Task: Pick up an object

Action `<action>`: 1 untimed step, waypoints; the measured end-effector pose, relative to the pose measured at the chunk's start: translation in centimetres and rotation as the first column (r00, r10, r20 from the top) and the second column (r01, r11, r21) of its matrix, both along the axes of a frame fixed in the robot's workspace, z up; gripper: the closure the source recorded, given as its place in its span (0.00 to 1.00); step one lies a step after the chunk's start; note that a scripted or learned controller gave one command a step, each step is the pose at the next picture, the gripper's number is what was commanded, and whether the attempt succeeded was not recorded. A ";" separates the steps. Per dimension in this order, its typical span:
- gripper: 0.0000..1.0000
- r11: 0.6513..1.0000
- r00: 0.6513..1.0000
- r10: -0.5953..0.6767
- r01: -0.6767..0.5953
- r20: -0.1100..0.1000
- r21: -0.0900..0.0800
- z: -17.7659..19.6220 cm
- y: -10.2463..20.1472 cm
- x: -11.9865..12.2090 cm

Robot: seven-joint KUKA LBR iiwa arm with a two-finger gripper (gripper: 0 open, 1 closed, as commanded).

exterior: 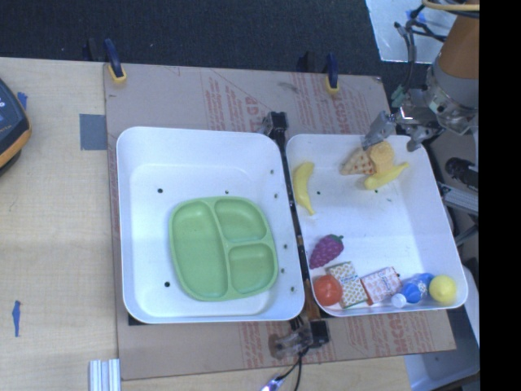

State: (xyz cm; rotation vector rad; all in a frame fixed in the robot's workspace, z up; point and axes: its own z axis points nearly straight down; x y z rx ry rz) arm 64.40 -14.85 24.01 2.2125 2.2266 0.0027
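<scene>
Hovering over the far right corner of the right bin [440,210], my pincer [396,130] hangs with its fingers spread and nothing between them. I judge this the approach step: a pizza slice [356,164] and a yellow toy [384,169] lie just below, near the far edge. Next I must drop straight down, straddle one piece and close. My arm [461,51] is cut off at the frame's edge, and the yellow toy's shape is hard to make out.
</scene>
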 end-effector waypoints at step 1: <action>0.00 1.000 1.000 -0.003 0.003 -0.011 0.000 -14.4 -5.2 -2.5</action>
